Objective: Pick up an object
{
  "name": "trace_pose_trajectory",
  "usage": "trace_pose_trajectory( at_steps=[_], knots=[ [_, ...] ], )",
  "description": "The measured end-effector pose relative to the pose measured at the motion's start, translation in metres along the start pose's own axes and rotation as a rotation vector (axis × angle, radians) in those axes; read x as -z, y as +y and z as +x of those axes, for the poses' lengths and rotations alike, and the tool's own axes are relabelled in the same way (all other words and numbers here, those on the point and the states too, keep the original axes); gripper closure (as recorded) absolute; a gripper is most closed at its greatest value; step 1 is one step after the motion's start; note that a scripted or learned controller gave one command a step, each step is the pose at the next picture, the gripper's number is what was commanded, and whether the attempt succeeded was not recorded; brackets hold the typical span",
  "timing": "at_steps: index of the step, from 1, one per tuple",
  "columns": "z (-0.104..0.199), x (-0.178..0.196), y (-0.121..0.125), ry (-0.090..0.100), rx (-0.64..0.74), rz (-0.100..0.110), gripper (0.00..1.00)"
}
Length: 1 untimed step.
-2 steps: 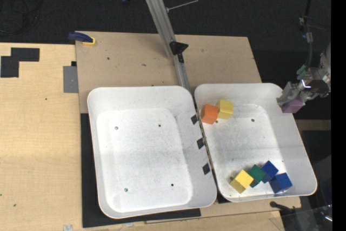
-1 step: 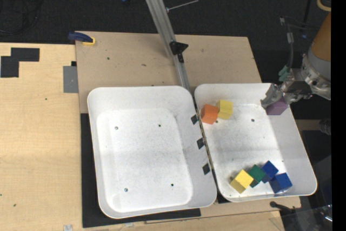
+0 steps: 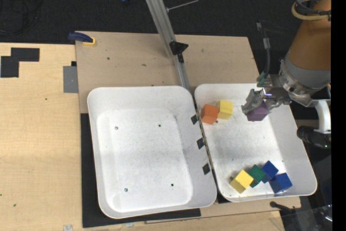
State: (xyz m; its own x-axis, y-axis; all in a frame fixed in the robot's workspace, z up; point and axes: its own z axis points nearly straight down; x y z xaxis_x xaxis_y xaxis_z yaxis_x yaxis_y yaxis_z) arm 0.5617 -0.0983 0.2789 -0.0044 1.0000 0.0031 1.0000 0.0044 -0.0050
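One purple block [image 3: 258,112] sits pinched in the gripper [image 3: 259,104], over the right bin [image 3: 292,140].

Six blocks are in that bin, and the purple one looks clear of the floor at the upper right, with grey fingers on either side of it. From where I stand the hold looks shallow, on the block's upper part, so I'd worry about it slipping out if the arm jerks or swings. A drop would land it back in the bin, perhaps against the nearby yellow block [image 3: 225,109] and orange block [image 3: 210,113]. The cluster at the lower edge lies well apart. The left bin [image 3: 108,100] sits just beside.
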Motion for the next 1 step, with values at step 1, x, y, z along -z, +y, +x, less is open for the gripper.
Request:
trace_pose_trajectory(
  at_steps=[1],
  knots=[
    [0.0462, -0.0022, -0.0126, -0.001, -0.001, 0.000, 1.00]
  ],
)
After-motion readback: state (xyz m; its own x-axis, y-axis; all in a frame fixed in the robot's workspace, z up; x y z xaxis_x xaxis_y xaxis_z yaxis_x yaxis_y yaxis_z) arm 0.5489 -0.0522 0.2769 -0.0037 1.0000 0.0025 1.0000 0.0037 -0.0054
